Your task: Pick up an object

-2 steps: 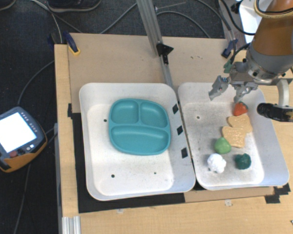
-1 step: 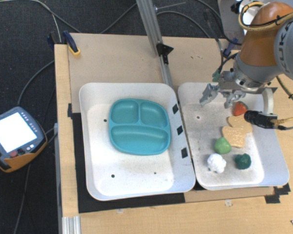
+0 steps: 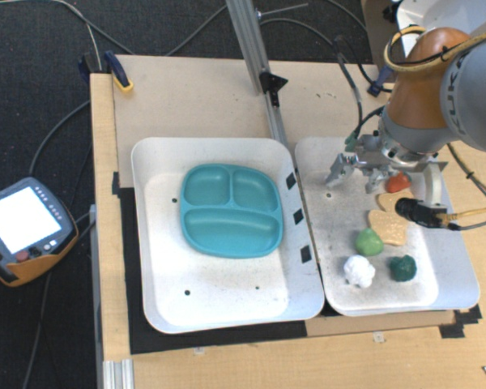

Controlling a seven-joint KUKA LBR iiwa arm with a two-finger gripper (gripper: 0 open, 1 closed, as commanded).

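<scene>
In the right bin (image 3: 332, 217) lie a tan slice-shaped piece (image 3: 390, 228), a green ball (image 3: 369, 242), a white crumpled lump (image 3: 359, 271) and a dark green piece (image 3: 402, 268), all near its front. A red-orange object (image 3: 398, 182) sits further back, partly hidden by the wrist. My gripper (image 3: 355, 176) hangs over the back half of this bin, left of the red-orange object. It is open, its fingers spread apart with nothing between them.
The left bin (image 3: 158, 241) holds a teal divided plate (image 3: 230, 210). A metal post (image 3: 255, 47) rises between the bins at the back. Black clips sit along the shared bin edge (image 3: 300, 217). A tablet (image 3: 20, 225) lies off the bench at left.
</scene>
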